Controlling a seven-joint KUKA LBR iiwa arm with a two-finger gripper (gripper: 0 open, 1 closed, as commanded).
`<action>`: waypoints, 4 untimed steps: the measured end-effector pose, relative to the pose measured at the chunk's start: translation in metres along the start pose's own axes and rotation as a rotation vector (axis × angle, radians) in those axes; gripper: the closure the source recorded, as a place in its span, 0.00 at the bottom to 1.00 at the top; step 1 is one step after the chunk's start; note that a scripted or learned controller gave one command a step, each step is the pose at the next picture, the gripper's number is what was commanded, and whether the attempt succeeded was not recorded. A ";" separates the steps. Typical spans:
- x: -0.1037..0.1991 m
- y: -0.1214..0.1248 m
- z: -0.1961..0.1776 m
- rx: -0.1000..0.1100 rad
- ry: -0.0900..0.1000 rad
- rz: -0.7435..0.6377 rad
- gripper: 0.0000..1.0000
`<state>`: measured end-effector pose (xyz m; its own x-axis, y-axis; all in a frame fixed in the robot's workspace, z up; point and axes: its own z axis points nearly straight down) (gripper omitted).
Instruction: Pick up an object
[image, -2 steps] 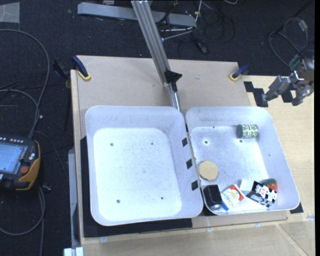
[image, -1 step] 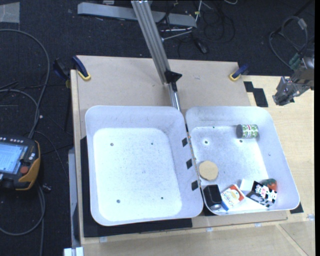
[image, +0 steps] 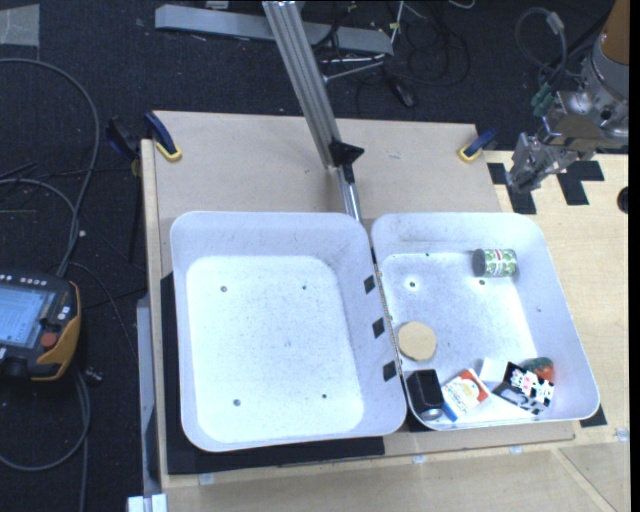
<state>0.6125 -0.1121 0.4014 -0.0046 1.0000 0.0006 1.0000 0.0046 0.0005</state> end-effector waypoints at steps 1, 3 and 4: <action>0.020 -0.013 -0.118 -0.006 -0.001 0.037 1.00; -0.044 0.015 0.092 0.010 0.001 0.007 0.00; -0.043 0.017 0.076 0.000 -0.001 0.004 1.00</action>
